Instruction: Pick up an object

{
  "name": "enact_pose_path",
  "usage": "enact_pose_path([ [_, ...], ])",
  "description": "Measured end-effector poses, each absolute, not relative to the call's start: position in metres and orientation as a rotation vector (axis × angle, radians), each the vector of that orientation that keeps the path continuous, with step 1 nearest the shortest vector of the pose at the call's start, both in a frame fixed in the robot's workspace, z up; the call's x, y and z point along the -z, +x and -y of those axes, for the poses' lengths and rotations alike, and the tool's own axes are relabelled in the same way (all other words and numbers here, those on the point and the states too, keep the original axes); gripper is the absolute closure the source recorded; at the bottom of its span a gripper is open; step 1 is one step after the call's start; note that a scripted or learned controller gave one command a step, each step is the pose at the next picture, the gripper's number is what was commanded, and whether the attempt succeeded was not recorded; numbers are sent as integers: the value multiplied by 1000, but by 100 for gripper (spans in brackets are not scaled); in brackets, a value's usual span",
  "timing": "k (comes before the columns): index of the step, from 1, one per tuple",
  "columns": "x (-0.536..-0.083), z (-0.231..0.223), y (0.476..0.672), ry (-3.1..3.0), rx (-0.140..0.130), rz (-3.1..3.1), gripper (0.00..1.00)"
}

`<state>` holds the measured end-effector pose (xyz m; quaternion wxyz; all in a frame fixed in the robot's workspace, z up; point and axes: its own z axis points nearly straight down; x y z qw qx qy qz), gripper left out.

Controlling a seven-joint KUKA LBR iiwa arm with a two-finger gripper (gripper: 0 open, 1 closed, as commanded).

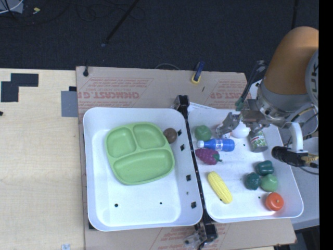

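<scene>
End effector [244,123] low at right bin's [291,204] 12 o'clock, over white object [240,132]; grip state unclear. Blue bottle [218,145] beside it, likely target.

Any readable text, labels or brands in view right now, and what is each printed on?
"CHEMCAST G..." in red, upside down, on the cardboard sheet behind the left bin.
A second red print of that kind behind the right bin: unreadable.
Blue bottle and small can labels: too blurred.
</scene>
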<state>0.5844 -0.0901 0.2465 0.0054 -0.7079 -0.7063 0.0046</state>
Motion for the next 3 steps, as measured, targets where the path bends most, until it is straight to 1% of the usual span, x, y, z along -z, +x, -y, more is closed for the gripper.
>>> enact_pose_path([
  [1, -253, 90, 587, -2221, -2, 2220, 0],
  [2, -189, 90, 581, -2216, -9, 2216, 0],
  [3, -137, 96, 587, -2218, -7, 2217, 0],
])
